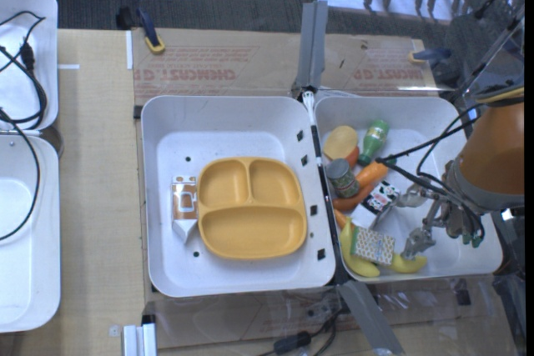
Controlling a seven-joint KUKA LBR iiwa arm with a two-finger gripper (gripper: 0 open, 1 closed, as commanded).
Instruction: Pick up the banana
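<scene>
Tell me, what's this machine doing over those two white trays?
A robot arm reaches into the right bin, its hand low over a banana lying by the bin's near wall, partly under a small patterned packet. The banana is not lifted yet. The left bin holds a yellow divided plate.

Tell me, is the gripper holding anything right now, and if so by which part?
Nothing shows between its fingers. The gripper hangs just above the banana's right end in the right bin; contact cannot be told.
</scene>
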